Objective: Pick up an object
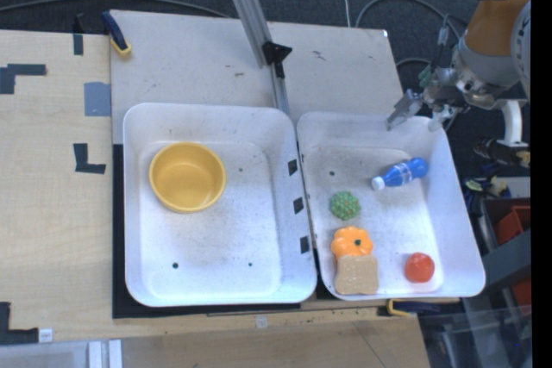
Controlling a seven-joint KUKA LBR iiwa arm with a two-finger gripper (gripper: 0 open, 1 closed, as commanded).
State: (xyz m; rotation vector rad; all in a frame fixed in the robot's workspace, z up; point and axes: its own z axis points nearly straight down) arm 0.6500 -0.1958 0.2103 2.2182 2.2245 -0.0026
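Observation:
My gripper (419, 115) hangs open above the far right corner of the right bin (453, 177), with nothing between its fingers. Below it in that bin lies a blue bottle (400, 173) with a white cap, on its side. A green bumpy ball (344, 205) rests near the bin's middle. Toward the front sit an orange pumpkin-like piece (352, 241), a tan bread slice (356, 275) touching it, and a red ball (419, 267). A yellow bowl (187, 176) stands upright in the left bin (138, 211).
A slanted metal pole (250, 0) crosses the bench behind the bins and ends at a black clamp near their shared edge. Cables trail at the back right. A blue and yellow clip (116, 32) lies at the bench's far left corner.

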